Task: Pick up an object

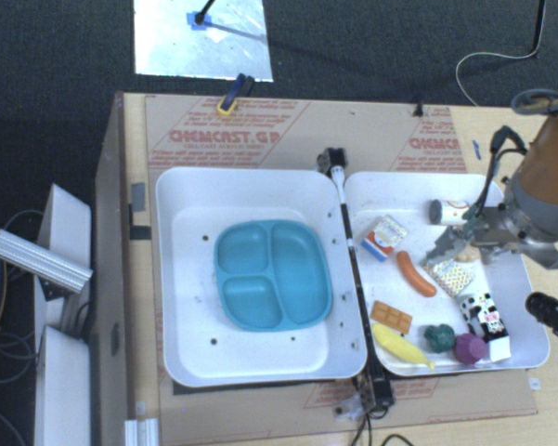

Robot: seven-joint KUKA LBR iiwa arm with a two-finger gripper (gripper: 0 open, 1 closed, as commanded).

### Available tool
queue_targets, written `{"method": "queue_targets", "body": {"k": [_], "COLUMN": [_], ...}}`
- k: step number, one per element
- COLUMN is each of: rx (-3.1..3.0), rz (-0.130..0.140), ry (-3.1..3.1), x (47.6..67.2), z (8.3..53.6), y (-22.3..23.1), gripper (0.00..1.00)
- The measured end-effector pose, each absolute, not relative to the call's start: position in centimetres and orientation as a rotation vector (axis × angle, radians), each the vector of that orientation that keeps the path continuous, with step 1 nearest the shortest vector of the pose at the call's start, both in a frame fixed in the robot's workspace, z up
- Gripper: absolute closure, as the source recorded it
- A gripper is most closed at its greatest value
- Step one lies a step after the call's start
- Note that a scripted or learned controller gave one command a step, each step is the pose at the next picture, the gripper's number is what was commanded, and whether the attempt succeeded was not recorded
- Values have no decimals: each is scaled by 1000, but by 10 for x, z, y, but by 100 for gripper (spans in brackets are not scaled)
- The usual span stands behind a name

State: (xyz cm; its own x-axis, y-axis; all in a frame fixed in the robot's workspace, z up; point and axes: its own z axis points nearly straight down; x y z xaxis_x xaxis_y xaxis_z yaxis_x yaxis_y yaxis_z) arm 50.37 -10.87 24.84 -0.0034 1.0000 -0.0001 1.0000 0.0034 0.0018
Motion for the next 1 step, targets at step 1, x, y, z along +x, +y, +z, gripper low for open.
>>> {"method": "queue_targets", "body": {"k": [1], "rx": [2222], "rz": [-2], "ry": [2223], "x": [548], "z": [156], "y": [-142], "gripper": [0]}}
